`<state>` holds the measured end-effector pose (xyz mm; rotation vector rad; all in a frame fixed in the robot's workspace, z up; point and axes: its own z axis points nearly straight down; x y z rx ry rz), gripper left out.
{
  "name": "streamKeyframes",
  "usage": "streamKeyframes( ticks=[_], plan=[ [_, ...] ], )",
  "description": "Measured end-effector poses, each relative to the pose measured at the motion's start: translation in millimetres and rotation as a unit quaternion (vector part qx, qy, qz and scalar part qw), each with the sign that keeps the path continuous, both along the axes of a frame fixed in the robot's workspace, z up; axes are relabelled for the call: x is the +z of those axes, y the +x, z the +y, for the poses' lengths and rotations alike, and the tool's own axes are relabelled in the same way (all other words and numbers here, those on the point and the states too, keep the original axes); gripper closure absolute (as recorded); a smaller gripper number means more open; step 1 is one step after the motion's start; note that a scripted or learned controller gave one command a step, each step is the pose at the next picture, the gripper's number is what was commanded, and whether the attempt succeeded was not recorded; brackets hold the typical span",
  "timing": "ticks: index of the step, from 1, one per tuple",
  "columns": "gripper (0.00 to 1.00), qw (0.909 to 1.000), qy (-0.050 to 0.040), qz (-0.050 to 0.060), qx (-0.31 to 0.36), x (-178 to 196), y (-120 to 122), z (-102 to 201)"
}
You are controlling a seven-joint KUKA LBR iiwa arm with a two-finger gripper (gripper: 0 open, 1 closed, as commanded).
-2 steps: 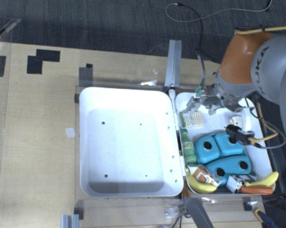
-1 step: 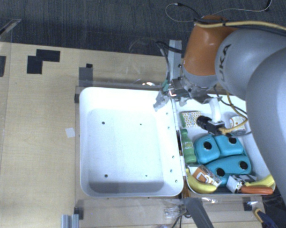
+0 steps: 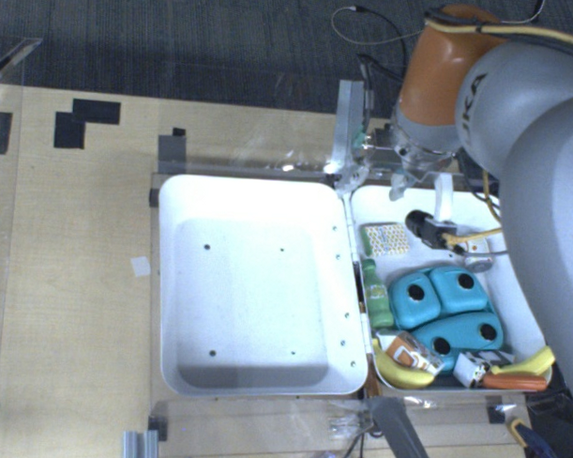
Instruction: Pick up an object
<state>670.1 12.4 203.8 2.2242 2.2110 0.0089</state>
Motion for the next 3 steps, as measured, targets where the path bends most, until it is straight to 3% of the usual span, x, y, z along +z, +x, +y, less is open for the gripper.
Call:
streamKeyframes(
  ticks=[1,2,3],
  plan=[
    [0.0,1.0,-0.0001,0.0,0.0,0,0,0],
    [0.0,0.9704,0.001,0.002,-0.241,-18,-1,-82],
    [0.0,0.9671,0.0014,0.001,-0.254,96,-5,-31]
  ],
)
